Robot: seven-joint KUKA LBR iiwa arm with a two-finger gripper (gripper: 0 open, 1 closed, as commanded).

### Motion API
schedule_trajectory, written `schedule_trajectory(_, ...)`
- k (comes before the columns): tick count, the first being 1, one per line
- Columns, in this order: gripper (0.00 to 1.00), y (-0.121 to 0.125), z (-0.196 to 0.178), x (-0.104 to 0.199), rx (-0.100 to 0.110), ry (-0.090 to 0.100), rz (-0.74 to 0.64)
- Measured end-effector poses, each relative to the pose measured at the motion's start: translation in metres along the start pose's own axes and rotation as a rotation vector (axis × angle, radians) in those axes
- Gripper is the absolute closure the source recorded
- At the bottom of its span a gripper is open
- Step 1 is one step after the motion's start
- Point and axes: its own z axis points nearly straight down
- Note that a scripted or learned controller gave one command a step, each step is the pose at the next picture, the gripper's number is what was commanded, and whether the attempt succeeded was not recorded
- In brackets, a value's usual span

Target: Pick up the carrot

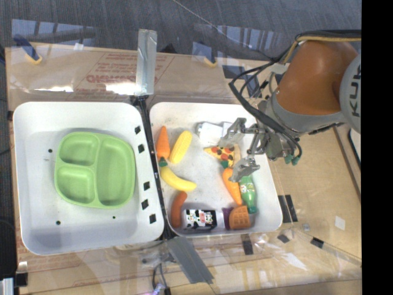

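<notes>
My gripper [241, 145] hangs open and empty just above the carrot [232, 187], so I should straddle its orange body, clear of the green bottle [249, 195] touching it.

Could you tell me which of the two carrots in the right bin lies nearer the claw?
The carrot at the bin's right side, beside the green bottle, sits just under the claw. The other carrot lies against the bin's left wall, beside the corn.

Tool [241, 146] above carrot [232, 187]
</notes>
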Motion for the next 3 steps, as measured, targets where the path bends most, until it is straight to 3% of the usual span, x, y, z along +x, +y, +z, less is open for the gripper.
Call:
schedule_trajectory(1, 0.00, -0.003, 0.144, 0.012, -0.004, 0.010, 0.116)
schedule_trajectory(2, 1.00, -0.001, 0.133, 0.008, -0.003, 0.006, 0.108)
schedule_trajectory(3, 1.00, 0.025, 0.061, -0.019, -0.001, -0.008, 0.182)
